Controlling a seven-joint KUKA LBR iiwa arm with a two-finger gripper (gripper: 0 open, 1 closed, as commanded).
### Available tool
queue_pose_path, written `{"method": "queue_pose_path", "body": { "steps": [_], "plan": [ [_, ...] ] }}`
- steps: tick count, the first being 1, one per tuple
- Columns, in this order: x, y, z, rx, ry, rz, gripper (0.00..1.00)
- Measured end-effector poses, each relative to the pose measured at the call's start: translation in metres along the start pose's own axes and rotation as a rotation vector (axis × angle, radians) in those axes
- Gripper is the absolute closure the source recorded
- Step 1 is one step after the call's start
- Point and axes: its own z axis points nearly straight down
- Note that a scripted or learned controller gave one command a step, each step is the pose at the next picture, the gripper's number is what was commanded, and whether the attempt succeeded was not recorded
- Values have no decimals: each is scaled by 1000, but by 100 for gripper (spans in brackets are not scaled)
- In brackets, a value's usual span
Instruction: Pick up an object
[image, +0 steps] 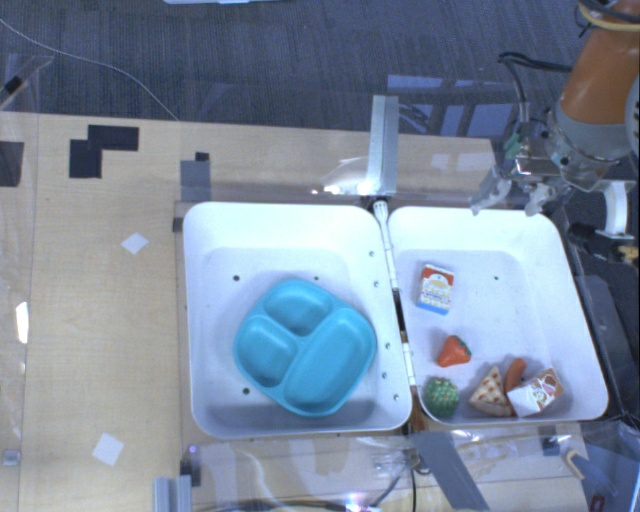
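My gripper (511, 197) hangs over the far rim of the right bin (500, 235), its fingers spread open with nothing between them. Below it in that bin lie a small orange-and-white carton (435, 288), a red strawberry-like toy (453, 350), a green broccoli (440, 396), a pizza slice (489, 392), a brown sausage (514, 372) and a white carton (536, 393). The gripper is well clear of all of them, at the bin's back edge.
The left bin (215, 300) holds a blue divided plate (305, 345). A metal divider (393, 300) runs between the bins. A metal post (383, 145) stands behind them, and the wooden bench stretches off to the left.
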Motion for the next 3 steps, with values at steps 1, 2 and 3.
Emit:
{"method": "queue_pose_path", "body": {
  "steps": [1,2,3],
  "plan": [
    [29,-69,76,1,1,197,0],
    [-31,-41,129,-1,0,53,0],
    [38,-61,158,-23,-5,-85,0]
  ]
}}
